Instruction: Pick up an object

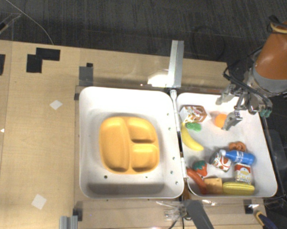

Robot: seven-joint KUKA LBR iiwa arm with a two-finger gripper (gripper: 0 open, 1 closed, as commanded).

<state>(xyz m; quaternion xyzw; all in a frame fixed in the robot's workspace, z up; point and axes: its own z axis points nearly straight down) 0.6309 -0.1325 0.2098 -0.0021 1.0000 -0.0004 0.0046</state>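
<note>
1. Pincer point(231, 110) position: it is seen above the far part of the right bin point(270, 155), hung from the grey arm point(279, 56) at the counter's right edge.
2. Pincer state: the two fingers are parted, and nothing is seen between them.
3. Orange ball point(220, 120): it lies in the right bin near the far wall, just beside the lower fingertip; contact cannot be told.
4. Further contents of the right bin: a banana point(192, 140) along the left wall, a blue bottle point(240, 157) towards the right wall, and a yellow piece point(238, 188) at the near wall.
5. Left bin point(85, 133): a yellow divided tray point(129, 144) is seated at its middle.
</note>
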